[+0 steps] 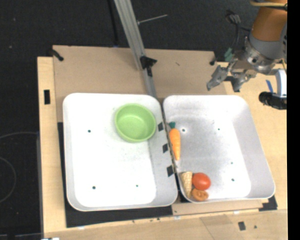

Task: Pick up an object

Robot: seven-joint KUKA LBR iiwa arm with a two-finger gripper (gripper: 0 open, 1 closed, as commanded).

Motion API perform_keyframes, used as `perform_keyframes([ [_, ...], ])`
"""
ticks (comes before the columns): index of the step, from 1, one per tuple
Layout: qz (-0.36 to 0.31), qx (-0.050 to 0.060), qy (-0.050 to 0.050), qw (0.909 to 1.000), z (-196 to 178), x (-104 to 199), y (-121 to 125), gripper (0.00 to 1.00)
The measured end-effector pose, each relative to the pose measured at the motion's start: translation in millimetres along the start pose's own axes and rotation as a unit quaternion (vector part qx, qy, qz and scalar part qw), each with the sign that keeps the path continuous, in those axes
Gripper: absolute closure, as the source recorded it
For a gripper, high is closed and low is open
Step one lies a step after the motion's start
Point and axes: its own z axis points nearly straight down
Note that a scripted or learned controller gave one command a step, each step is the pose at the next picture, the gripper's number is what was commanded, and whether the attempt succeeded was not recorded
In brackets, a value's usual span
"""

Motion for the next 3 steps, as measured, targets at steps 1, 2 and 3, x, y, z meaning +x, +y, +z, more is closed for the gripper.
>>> perform_keyframes([
  [1,0.0,0.0,0.0,1.0,0.0,-0.2,-0.1,0.0],
  [2,0.002,0.002,0.0,1.0,60.6,-7.0,-4.9,0.0],
  [3,0.001,0.002,0.0,1.0,102.9,-5.9,-2.8,0.0],
])
